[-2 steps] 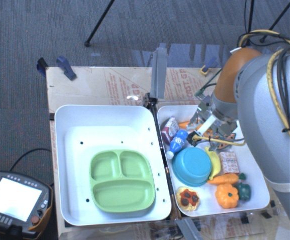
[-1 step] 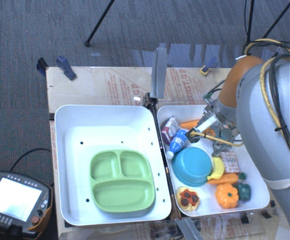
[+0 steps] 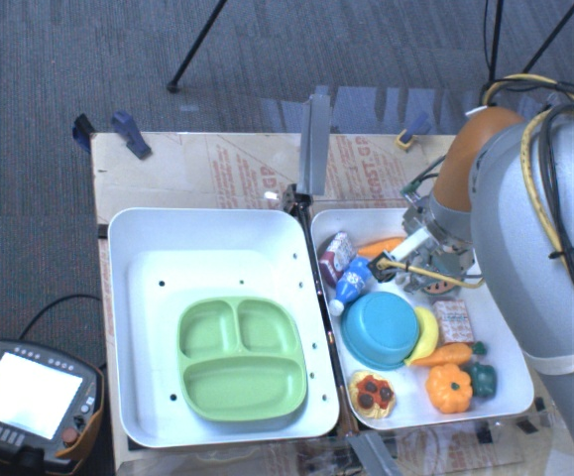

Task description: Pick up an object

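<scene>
My gripper (image 3: 431, 274) hangs low over the back middle of the right bin (image 3: 517, 373), just behind a blue bowl (image 3: 381, 328). Nothing can be seen held in it. Left of it lie a blue and white bottle (image 3: 350, 284), a red and white packet (image 3: 336, 254) and an orange piece (image 3: 381, 247). A banana (image 3: 428, 333) curves around the bowl's right side, and a pink patterned pack (image 3: 454, 318) lies beside it. Along the front are a carrot (image 3: 446, 354), an orange pumpkin (image 3: 449, 388), a green pepper (image 3: 483, 380) and a berry tart (image 3: 374, 393).
The left bin (image 3: 128, 266) holds a green divided plate (image 3: 240, 360) toward its front. The big grey arm (image 3: 529, 236) covers the right bin's right side. A metal post (image 3: 315, 147) stands behind the wall between the bins.
</scene>
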Controlling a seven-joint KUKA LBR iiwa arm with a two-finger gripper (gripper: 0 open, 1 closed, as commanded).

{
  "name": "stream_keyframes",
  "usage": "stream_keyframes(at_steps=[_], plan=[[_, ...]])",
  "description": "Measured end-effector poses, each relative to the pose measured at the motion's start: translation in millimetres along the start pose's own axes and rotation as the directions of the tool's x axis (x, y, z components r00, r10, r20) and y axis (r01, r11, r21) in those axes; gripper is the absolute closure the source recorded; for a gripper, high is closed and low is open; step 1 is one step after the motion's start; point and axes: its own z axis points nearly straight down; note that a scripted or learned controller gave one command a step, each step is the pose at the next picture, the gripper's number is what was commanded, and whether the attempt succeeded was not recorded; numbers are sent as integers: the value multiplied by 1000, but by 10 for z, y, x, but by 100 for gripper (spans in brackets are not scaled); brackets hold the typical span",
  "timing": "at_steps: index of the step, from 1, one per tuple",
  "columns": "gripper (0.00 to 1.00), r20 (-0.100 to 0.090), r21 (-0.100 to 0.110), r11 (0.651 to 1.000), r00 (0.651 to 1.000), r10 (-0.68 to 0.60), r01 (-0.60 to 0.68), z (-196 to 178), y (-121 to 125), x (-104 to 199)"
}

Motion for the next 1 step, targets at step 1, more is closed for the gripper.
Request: stream_keyframes(at_steps=[1], plan=[[100, -16, -13, 1000, 999, -28, 28, -1543, -685, -296]])
